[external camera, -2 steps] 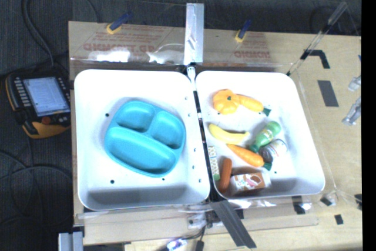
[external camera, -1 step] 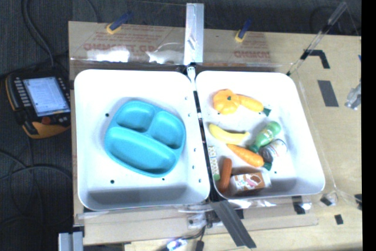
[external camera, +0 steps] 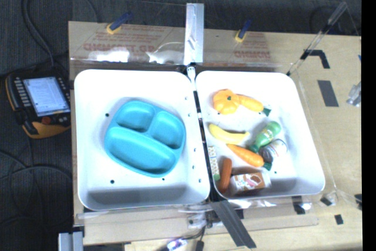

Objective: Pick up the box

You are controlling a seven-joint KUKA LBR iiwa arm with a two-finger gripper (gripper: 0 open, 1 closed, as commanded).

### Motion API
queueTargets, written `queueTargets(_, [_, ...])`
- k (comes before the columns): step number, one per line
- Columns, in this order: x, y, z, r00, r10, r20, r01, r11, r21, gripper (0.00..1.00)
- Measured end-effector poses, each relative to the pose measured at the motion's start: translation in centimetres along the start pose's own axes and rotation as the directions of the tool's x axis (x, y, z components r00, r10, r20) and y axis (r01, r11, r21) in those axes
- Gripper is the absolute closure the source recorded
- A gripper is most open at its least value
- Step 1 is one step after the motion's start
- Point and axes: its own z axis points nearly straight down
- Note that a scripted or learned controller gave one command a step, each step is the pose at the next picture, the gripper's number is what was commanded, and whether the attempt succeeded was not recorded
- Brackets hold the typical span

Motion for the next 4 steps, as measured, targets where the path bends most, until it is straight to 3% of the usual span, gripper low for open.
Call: queueTargets(4, [-1.0, 0.6, -3.3, 1.000, -0.008, 0.002, 0.008, 1.000, -0.002, 1.00])
